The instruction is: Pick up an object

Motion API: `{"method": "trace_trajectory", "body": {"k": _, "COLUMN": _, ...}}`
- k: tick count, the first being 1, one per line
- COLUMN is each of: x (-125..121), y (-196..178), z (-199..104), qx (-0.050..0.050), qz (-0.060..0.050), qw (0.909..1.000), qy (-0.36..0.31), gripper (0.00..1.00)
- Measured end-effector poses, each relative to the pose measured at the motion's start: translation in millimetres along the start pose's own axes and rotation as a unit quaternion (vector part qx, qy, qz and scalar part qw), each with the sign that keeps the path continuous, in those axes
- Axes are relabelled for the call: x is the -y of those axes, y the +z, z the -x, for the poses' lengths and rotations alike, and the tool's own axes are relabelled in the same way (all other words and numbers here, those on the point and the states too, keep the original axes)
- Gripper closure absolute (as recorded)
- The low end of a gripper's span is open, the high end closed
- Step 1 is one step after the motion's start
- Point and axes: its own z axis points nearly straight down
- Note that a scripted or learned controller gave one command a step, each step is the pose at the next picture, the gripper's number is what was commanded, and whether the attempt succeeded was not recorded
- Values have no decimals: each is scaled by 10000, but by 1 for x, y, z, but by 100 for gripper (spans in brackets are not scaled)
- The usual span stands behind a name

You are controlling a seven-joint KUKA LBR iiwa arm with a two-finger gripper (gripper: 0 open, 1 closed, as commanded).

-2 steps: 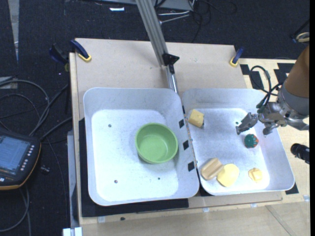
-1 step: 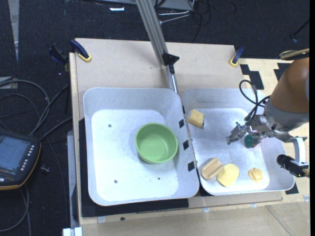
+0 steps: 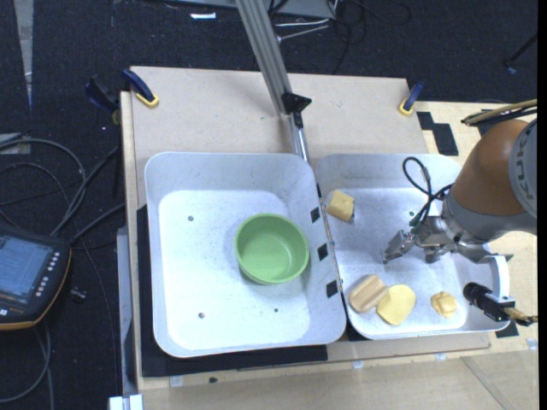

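The right bin point(image 3: 376, 186) holds several yellowish items. A pale yellow block point(image 3: 341, 205) lies near its left wall. A tan oblong piece point(image 3: 367, 292) and a round yellow piece point(image 3: 397, 305) lie side by side at the front. A small yellow lump point(image 3: 443, 303) sits further right. My gripper point(image 3: 397, 248) hovers low over the middle of this bin, pointing left. It is above and slightly right of the tan piece and apart from every item. Nothing shows in its grasp.
A green bowl point(image 3: 273, 248) stands upright in the left bin point(image 3: 179, 229), near the divider between the bins. A slanted metal pole point(image 3: 272, 58) crosses the bench behind the bins. Clamps mark the board's far corners.
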Motion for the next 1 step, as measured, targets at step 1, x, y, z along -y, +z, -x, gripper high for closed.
{"method": "trace_trajectory", "body": {"k": 1, "x": -1, "y": -13, "z": 0, "qx": 5, "qz": 25, "qw": 10000, "qy": 2, "gripper": 100}}
